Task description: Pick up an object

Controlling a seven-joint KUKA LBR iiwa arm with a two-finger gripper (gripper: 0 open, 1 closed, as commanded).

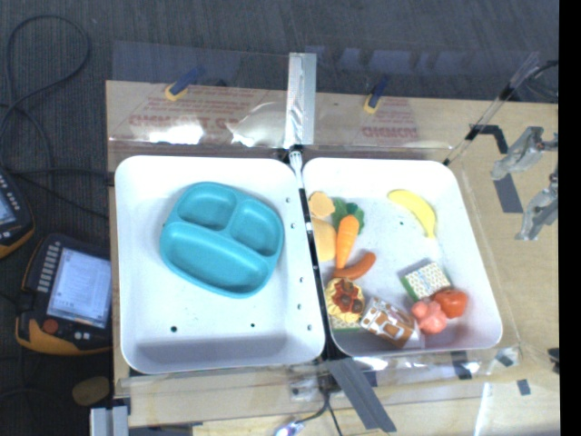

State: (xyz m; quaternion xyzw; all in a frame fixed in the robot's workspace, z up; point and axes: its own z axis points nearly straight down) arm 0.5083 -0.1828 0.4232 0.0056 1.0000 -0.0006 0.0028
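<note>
The toy foods lie in the right white bin (472,243): an orange plastic carrot (347,237) at 9 o'clock, a yellow plastic banana (413,209) at 1 o'clock and a red plastic tomato (451,302) at 5 o'clock. I cannot tell the hand's state. A teal divided plate (222,237) fills the left white bin (136,316).

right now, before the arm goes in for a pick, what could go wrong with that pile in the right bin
The carrot, sausage and pizza slice lie packed against the bin wall, so the pincer may catch two or hit the wall. The tomato and the pink piece touch; a grab could knock one aside. The banana, apart, looks safer.
</note>
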